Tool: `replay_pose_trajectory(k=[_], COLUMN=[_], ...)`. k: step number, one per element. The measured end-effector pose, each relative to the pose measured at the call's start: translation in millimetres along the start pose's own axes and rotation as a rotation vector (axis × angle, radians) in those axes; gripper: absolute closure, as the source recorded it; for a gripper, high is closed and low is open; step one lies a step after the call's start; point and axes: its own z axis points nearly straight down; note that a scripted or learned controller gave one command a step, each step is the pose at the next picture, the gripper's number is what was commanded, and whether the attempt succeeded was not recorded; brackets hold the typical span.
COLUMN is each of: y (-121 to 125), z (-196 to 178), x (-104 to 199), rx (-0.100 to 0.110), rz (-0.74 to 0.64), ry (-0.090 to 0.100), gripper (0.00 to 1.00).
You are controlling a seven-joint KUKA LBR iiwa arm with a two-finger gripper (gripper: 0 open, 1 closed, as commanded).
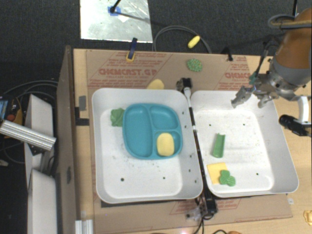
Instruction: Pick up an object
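Note:
My gripper point(251, 100) hangs over the far right corner of the right bin point(273, 145), its two fingers spread open with nothing between them. A green stick point(218, 145) lies in the middle of that bin, well to the front left of the gripper. Near the bin's front edge sits a flat yellow block point(215, 169) with a small green knobbly piece point(227, 180) against it. In the left bin point(105, 165) a blue divided plate point(146, 129) holds a yellow oval piece point(165, 144). A green leafy piece point(117, 117) lies beside the plate's left rim.
Behind the bins, on the cardboard, lie a green knobbly piece point(194, 65) and a yellow piece point(156, 85); another yellow piece point(193, 42) lies further back. A black clip point(185, 85) stands at the far end of the ridge between the bins.

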Motion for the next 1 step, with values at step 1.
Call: replay_pose_trajectory(k=[1], y=[-36.7], z=[149.1], x=[43.8], rx=[0.013], rz=[-0.003], ry=[0.005], gripper=[0.0])
